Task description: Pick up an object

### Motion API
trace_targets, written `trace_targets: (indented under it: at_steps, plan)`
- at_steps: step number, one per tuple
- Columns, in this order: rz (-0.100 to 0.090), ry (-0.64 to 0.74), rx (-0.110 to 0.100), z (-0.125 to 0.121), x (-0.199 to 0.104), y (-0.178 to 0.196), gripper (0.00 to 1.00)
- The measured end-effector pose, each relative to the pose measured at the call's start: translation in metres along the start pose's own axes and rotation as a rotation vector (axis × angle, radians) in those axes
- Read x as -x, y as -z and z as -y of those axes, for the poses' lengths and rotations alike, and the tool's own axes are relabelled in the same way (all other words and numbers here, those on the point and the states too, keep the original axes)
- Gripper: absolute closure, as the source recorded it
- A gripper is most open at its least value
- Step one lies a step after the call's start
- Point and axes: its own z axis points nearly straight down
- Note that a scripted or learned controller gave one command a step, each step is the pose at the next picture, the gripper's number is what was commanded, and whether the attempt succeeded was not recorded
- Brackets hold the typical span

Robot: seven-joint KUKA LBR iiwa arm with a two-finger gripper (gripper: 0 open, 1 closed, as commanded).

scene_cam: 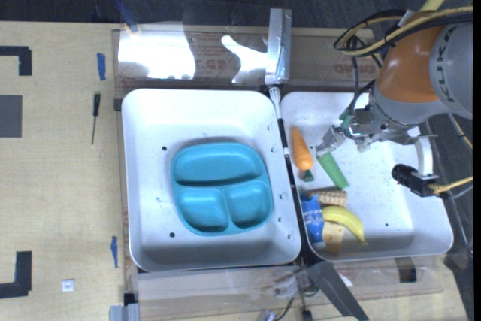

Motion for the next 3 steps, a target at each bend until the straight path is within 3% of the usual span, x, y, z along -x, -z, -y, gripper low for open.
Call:
trace_targets:
  at_steps: [1,2,3]
  plan:
    - [0.004,0.07,0.015,0.014,-0.001,-0.051,0.0]
    - [0.006,0.067,0.023,0.012,0.0,-0.039,1.0]
    - [0.002,0.0,0.02,-0.048,-0.06,0.051,1.0]
